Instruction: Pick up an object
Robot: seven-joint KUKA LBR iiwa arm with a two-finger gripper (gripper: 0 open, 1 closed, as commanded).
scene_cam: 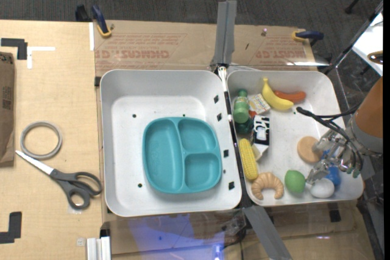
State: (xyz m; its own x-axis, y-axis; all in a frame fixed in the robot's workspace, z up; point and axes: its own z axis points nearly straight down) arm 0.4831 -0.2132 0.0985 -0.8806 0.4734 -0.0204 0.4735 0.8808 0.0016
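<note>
The right bin (332,91) holds a yellow banana (275,96), an orange-red piece (292,95), a green bottle (241,108), a black-and-white carton (261,130), a corn cob (247,159), a croissant (268,184), a green lime (294,181), a tan round piece (307,149) and a white and blue item (324,187). My gripper (324,166) reaches in from the right, low over the bin's front right corner. It sits just above the white and blue item, between the tan piece and the lime. Nothing visibly hangs from it.
A teal divided plate (181,154) lies in the left bin (116,131). On the bench to the left lie scissors (61,178) and a tape roll (41,139). A cable (323,117) crosses the right bin's right side. Clamps hold the cardboard at the back.
</note>
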